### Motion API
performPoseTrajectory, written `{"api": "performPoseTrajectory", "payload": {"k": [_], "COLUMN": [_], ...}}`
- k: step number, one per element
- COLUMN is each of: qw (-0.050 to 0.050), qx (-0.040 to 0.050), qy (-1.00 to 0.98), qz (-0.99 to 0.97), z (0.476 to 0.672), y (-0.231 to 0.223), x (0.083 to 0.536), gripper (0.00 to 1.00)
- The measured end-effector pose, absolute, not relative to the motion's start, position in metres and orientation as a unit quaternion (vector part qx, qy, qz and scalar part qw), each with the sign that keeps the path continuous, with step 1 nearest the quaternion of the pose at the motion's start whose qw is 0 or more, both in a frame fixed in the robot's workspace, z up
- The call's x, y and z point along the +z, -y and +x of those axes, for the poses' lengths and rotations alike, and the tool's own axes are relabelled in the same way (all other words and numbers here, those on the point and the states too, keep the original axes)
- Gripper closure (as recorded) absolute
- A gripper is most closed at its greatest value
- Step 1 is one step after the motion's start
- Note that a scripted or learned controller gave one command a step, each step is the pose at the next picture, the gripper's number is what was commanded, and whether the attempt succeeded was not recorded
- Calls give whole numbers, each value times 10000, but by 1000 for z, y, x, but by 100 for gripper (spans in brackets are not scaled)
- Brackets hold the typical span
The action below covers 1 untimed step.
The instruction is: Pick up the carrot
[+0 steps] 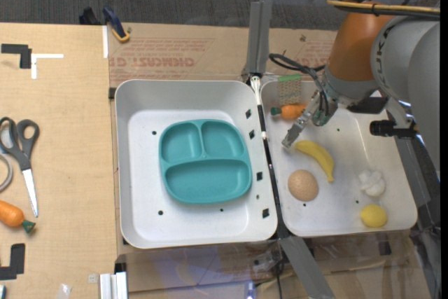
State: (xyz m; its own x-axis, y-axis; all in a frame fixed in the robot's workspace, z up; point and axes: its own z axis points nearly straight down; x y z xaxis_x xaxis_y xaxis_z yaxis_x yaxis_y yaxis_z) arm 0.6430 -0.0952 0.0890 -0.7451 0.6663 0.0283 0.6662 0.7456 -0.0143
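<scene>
A small orange carrot [290, 110] lies at the back left corner of the right bin [392, 150], close to the bin's wall. My gripper [305, 125] hangs over the back of that bin, just right of and slightly in front of the carrot, pointing down and to the left. Its tip reaches toward the near end of a yellow banana [317, 157]. Nothing shows in its grasp. A second carrot [12, 214] with a green end lies outside the bins on the wooden bench at far left.
The right bin also holds a brown egg [302, 185], a lemon [373, 216] and a white crumpled object [372, 183]. A teal divided plate [205, 160] lies in the left bin [133, 150]. Scissors [22, 150] rest on the bench at left.
</scene>
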Motion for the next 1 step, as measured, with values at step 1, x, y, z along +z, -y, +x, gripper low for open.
{"api": "performPoseTrajectory", "payload": {"k": [1], "qw": [-1], "qx": [10], "qy": [8126], "qz": [-5829], "z": [643], "y": [114], "x": [92], "gripper": [0]}}
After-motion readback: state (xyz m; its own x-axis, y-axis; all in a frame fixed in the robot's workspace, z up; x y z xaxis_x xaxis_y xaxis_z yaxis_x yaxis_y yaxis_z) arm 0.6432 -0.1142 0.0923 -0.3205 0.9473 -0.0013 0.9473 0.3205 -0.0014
